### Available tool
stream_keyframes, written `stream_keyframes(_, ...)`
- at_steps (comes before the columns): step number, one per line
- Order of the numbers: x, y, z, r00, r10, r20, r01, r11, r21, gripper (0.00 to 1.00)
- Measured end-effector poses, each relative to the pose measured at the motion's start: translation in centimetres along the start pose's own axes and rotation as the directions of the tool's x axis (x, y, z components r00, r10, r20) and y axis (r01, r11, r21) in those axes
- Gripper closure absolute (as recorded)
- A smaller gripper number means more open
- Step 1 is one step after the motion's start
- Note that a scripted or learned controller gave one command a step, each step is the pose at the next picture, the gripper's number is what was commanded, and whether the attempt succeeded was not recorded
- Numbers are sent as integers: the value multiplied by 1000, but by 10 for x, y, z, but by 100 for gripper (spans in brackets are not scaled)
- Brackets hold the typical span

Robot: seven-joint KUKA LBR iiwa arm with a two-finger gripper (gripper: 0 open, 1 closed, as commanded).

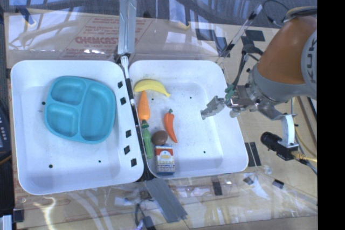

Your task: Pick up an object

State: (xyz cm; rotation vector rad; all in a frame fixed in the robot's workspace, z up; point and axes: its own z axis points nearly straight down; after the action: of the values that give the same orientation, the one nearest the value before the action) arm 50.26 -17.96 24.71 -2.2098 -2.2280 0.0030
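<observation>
Bare white floor lies left of the gripper (211,109) – beyond it carrots (170,125), banana (151,86) and box (165,159) crowd the divider

The bench (269,180) bears two white bins side by side: the left bin (21,169) at nine o'clock, the right bin (207,70) toward three, their inner rims touching.
</observation>
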Motion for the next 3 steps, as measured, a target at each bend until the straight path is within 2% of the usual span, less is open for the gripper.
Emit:
stream_keyframes(1,52,33,101,996,-91,0,91,996,4,0)
stream_keyframes(2,75,32,156,997,-82,1,82,997,-1,0)
stream_keyframes(3,75,32,147,996,-85,1,85,996,2,100)
